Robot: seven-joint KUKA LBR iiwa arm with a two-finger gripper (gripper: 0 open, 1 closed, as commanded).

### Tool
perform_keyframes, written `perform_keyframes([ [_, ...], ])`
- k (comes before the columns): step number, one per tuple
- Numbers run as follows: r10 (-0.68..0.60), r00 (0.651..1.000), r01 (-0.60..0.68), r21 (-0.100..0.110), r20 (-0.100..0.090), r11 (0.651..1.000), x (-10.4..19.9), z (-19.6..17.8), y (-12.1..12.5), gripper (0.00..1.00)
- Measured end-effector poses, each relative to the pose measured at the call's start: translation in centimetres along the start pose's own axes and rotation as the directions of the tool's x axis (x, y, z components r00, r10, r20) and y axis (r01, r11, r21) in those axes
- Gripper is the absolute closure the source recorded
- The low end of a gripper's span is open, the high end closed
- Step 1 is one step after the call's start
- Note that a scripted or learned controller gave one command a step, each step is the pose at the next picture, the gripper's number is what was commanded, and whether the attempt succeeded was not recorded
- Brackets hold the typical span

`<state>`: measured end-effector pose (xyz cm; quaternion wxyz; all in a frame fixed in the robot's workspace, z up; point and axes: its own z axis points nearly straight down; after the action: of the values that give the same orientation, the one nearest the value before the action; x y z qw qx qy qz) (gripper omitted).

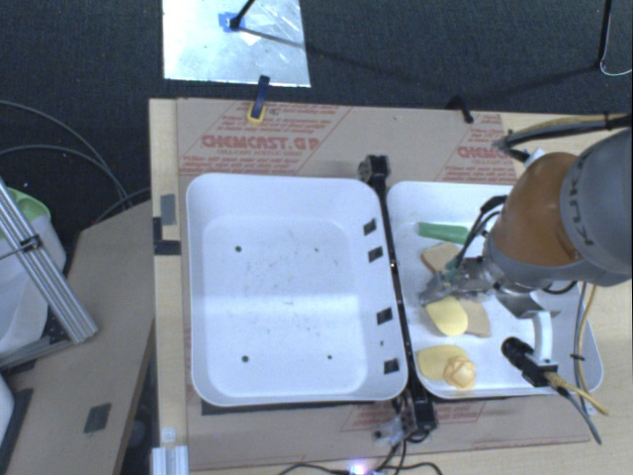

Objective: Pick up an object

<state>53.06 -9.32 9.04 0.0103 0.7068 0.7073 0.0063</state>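
- Yellow oval piece (447,316) lies in the right bin (410,206), at six o'clock from the gripper (447,283).
- Gripper fingers: released, straddling nothing; best lowered squarely over the piece before closing.
- Green stick (442,232) at twelve o'clock: avoid.

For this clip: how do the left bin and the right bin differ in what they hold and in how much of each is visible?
The left bin shows bare white floor with only small dark specks; the right bin holds a green piece and yellow pieces. The left bin is seen whole, while the arm and gripper cover much of the right bin. Both are shallow, white and set side by side.
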Motion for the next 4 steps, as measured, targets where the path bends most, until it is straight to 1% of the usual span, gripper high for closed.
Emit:
perform_keyframes([
  [1, 0.0, 1.0, 0.0, -0.009, 0.005, 1.0, -0.2, -1.3, 0.5, 1.0],
  [2, 0.0, 1.0, 0.0, -0.007, 0.004, 1.0, -0.1, -1.2, 0.4, 0.0],
  [3, -0.007, 1.0, 0.007, 0.018, -0.008, 1.0, 4.5, -10.0, -4.2, 0.0],
  [4, 0.004, 1.0, -0.004, 0.028, -0.005, 1.0, 0.6, -3.5, -4.5, 0.0],
])
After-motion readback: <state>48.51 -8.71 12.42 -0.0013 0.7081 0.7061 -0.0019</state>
